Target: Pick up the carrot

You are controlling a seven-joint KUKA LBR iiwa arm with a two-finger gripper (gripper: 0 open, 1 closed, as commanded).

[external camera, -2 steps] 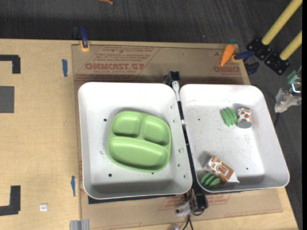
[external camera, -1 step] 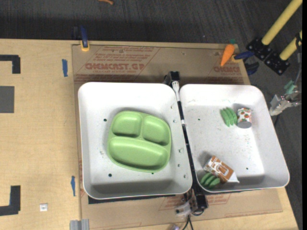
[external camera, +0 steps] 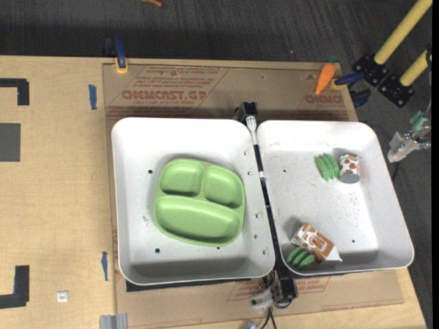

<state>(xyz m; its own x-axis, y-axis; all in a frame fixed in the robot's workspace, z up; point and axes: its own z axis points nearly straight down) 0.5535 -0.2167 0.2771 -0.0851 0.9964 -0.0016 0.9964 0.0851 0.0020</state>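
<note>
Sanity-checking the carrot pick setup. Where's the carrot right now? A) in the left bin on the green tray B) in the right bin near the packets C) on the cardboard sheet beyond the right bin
C: the small orange carrot lies on the brown cardboard sheet past the far rim of the right shallow white bin.

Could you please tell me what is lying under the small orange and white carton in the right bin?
A green item pokes out beneath the carton, at the right bin's front edge. The carton covers most of it, so I cannot identify it.

Even, moderately bright light falls from overhead; the two shallow white plastic bins [external camera: 130, 184] are nearly washed out, with soft shadows along their inner walls. Behind them the dark floor looks dim and grainy; focus is slightly soft throughout.
</note>
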